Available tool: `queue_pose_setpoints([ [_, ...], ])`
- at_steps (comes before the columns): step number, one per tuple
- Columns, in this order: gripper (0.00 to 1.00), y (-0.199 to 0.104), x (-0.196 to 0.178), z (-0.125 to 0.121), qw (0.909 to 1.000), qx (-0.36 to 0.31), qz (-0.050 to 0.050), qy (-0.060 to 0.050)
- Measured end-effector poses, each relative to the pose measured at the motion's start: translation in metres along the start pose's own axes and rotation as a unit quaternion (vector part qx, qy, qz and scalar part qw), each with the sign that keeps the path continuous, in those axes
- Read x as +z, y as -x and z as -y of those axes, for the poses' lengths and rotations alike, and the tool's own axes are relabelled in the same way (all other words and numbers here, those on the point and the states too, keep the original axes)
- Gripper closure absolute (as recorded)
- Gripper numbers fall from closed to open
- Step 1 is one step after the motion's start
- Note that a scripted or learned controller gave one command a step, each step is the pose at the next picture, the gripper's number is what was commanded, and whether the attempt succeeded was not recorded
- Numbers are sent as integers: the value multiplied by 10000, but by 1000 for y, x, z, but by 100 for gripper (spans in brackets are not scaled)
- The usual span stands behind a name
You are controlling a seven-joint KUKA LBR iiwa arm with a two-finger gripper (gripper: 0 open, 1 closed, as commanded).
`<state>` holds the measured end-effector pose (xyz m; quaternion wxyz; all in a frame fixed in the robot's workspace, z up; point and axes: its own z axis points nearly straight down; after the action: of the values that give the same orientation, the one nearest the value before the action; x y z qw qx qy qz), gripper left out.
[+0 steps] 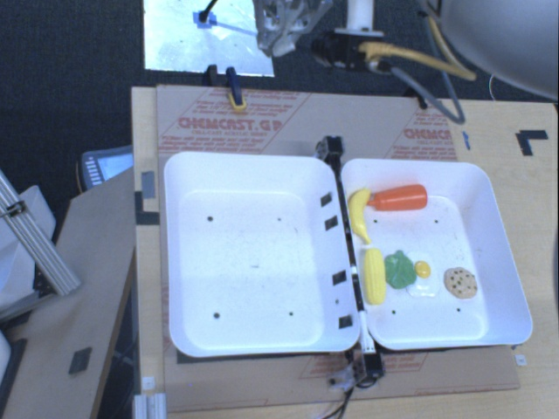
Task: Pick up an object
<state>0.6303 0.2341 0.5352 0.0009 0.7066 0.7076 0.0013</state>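
Claw: you cannot tell its state; hangs beyond the desk's far edge.
Orange plastic carrot: right white bin, well apart from claw.

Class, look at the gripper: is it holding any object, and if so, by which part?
Nothing is held. The gripper sits high beyond the bins, nothing between its fingers; the orange plastic carrot and yellow plastic banana lie in the right white bin.
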Motion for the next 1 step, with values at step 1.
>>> queue_pose_setpoints([
  [1,100,0,0,-19,10000,6,2,2],
])
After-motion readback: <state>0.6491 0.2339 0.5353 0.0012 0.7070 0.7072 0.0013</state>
